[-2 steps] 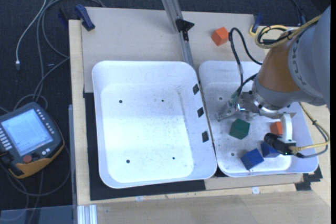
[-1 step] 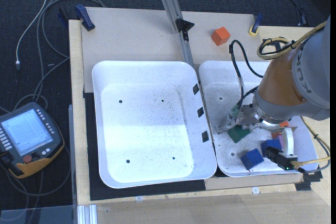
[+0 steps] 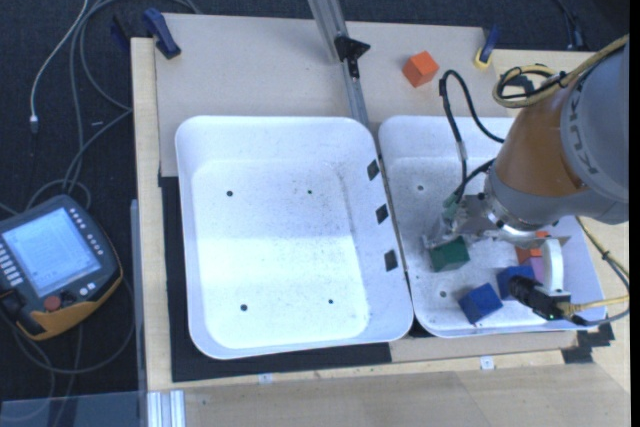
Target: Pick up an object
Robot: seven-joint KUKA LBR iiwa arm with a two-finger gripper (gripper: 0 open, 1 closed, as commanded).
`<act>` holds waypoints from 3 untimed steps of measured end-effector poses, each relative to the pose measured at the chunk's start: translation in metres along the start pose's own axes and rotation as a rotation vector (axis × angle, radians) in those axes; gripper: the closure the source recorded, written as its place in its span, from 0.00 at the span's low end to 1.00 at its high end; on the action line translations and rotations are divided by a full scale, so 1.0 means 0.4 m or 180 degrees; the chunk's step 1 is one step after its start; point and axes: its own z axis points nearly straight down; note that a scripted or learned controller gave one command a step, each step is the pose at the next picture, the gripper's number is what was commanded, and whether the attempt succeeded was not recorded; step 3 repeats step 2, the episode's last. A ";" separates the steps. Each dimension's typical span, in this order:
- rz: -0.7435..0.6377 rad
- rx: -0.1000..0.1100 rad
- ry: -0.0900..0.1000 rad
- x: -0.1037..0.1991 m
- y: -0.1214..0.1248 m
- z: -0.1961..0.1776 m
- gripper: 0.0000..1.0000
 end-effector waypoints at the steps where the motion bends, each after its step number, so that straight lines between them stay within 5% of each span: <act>1: -0.0022 -0.0050 -0.0006 0.118 0.214 -0.238 1.00; 2: -0.0023 -0.0015 0.0002 0.279 0.264 -0.228 1.00; 3: -0.0023 -0.0015 0.0002 0.279 0.264 -0.228 1.00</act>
